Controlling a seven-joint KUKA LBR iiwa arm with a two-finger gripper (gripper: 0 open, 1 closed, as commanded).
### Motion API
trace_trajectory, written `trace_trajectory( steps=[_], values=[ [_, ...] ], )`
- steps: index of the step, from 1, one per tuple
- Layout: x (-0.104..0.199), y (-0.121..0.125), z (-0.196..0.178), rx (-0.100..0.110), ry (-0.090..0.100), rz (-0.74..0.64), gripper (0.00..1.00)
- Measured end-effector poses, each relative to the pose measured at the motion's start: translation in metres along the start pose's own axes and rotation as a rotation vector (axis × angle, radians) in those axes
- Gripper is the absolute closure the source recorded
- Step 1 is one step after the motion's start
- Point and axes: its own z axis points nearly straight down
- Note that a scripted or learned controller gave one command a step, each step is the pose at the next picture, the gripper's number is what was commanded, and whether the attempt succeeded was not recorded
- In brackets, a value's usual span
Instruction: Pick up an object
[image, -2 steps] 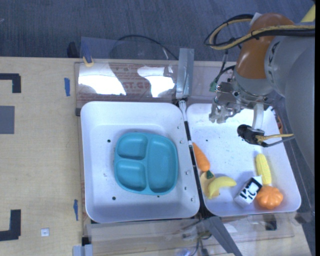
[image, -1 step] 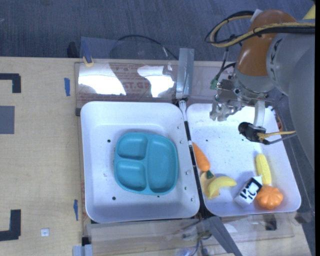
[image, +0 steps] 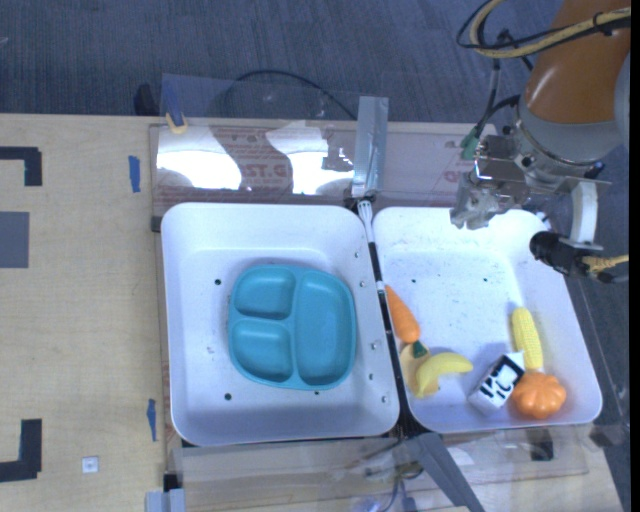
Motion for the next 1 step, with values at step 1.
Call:
trace_trajectory(
  steps=[1],
  values=[
    [-0.0263,0.0450,-0.0596,0.005,-0.002,-0.002,1.00]
  ],
)
